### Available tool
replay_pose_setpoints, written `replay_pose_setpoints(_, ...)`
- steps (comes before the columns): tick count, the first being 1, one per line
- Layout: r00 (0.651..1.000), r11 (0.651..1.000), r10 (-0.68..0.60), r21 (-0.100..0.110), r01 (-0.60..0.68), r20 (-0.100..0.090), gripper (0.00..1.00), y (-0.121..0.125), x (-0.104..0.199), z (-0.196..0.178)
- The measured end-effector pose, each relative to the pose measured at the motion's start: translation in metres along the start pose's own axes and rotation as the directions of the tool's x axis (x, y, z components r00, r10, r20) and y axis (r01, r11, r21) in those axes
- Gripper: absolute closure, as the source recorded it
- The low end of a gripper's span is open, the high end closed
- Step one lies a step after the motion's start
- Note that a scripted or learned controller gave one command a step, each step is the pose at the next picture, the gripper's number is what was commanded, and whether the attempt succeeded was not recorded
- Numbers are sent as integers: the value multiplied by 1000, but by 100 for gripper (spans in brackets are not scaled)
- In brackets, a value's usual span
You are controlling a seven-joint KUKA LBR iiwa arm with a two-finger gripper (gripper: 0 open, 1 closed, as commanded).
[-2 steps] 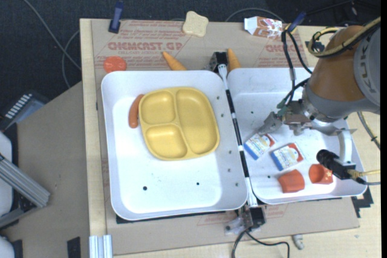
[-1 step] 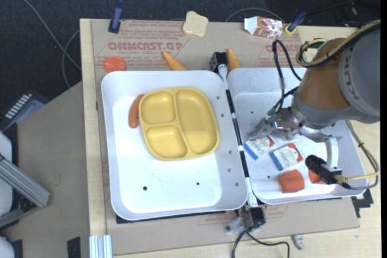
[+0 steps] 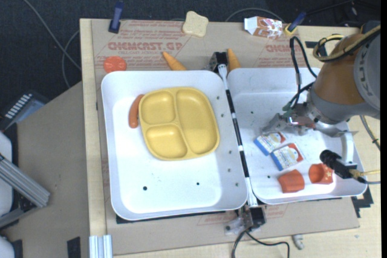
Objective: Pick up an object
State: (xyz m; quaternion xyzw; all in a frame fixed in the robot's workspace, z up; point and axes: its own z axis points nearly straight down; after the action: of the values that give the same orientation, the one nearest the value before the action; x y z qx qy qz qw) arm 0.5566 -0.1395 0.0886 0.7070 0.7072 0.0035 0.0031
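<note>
In the right bin (image 3: pixel 260 84), my gripper (image 3: pixel 277 124) hangs low near the middle, just above and left of two small blue-and-white packets (image 3: pixel 270 142) (image 3: pixel 286 156). A red block (image 3: pixel 291 180) and a red-orange fruit-like piece (image 3: pixel 320 173) lie near the bin's front edge. Nothing shows clearly in the gripper. The grey arm with its orange band (image 3: pixel 338 78) comes in from the right and covers the bin's right side.
The left bin (image 3: pixel 175 190) holds a yellow divided plate (image 3: pixel 178 122) with a red sausage (image 3: pixel 133 112) at its left. Behind the bins on the board lie a bread slice (image 3: pixel 195 23), a carrot (image 3: pixel 173 61), an orange disc (image 3: pixel 113 63) and a small carton (image 3: pixel 264 26).
</note>
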Motion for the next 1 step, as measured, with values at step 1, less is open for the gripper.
replay_pose_setpoints(1, 1000, 1000, 0, 4, 0, 4, 0, 99, -74, -70)
